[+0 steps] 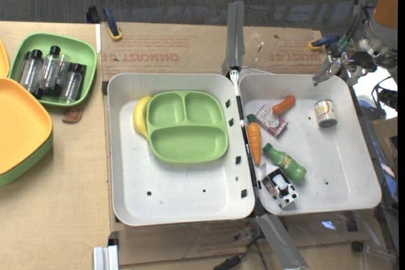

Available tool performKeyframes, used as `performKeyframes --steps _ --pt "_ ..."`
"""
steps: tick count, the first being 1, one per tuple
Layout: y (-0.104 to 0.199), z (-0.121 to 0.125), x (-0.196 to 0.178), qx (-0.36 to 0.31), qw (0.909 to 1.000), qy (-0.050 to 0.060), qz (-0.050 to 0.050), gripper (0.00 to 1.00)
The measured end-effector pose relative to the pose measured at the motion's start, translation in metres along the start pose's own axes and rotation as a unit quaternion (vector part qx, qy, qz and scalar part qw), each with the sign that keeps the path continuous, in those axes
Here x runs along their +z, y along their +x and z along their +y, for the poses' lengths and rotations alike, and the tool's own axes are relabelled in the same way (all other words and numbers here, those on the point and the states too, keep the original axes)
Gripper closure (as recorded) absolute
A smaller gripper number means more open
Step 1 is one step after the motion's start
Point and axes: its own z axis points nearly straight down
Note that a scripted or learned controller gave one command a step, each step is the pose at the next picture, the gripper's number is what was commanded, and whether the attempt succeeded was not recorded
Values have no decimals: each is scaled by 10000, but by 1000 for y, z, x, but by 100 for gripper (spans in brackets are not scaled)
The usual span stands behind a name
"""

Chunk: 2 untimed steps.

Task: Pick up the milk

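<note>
Camera view, nearest first: the milk (280, 188), a small carton with black-and-white cow patches, lies at the front left corner of the right bin (354, 196); any print on it is too small to read. Just behind it rests a green bottle (286, 162) on its side, and to its left an orange carrot (254, 141) runs along the bin's left wall. Farther back sit a pink-and-white packet (271, 121), its lettering unreadable, a second small orange piece (284, 104) and a tin can (325, 114). The left bin (126, 199) bears a green divided plate (187, 125) over something yellow (140, 116). Behind the bins, cardboard (166, 54) carries upside-down red lettering, not clearly legible. The gripper (336, 66) hovers over the right bin's far rim, well apart from the milk; whether it is open or closed, I cannot tell.
</note>
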Motion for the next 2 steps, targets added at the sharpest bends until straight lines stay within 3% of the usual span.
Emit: performKeyframes --steps 1,2 --pt "-32 -55 110 332 9994 9 15 0" --pt "53 5 111 482 9988 -6 -1 0"
